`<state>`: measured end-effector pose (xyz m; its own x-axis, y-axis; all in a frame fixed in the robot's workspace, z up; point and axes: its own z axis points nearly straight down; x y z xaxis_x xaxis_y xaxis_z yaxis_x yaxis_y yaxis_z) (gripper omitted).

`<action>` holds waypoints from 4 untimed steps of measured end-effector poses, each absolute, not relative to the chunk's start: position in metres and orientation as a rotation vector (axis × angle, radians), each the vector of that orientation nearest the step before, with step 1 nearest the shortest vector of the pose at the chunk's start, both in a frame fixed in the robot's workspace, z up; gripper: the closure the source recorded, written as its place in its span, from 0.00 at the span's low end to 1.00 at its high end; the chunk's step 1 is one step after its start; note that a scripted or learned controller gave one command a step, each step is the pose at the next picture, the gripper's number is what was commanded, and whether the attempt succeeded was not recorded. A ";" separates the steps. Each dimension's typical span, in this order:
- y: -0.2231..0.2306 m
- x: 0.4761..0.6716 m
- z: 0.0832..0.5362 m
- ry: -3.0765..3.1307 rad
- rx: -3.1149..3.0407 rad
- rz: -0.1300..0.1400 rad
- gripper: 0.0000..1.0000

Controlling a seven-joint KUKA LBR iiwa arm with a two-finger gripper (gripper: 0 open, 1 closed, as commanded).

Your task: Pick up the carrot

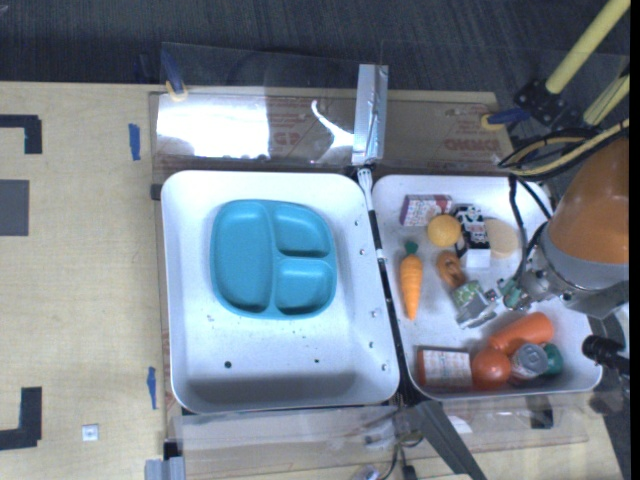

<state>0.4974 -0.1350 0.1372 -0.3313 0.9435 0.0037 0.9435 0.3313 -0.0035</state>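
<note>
The carrot [410, 282] is orange with a green top and lies lengthwise on the left side of the right bin [578, 386], close to the divider between the bins. My gripper [477, 304] hangs low over the middle of that bin, a short way to the right of the carrot and slightly nearer the front. It is apart from the carrot, and nothing of the carrot lies under it. The arm's orange band [600, 213] sits above the bin's right edge.
Around the gripper lie a brown piece [450, 267], a yellow round fruit [444, 230], a small printed box [425, 208], a beige lump [503, 236], an orange-red piece [523, 330], a red tomato [490, 367] and a bottle [445, 366]. The left bin [200, 368] holds a blue divided plate [272, 258].
</note>
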 end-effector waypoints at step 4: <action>-0.112 0.630 0.108 -2.386 -2.092 -0.028 0.00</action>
<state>0.6303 -0.1118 0.1079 -0.1304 0.9914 -0.0123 0.9908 0.1308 0.0339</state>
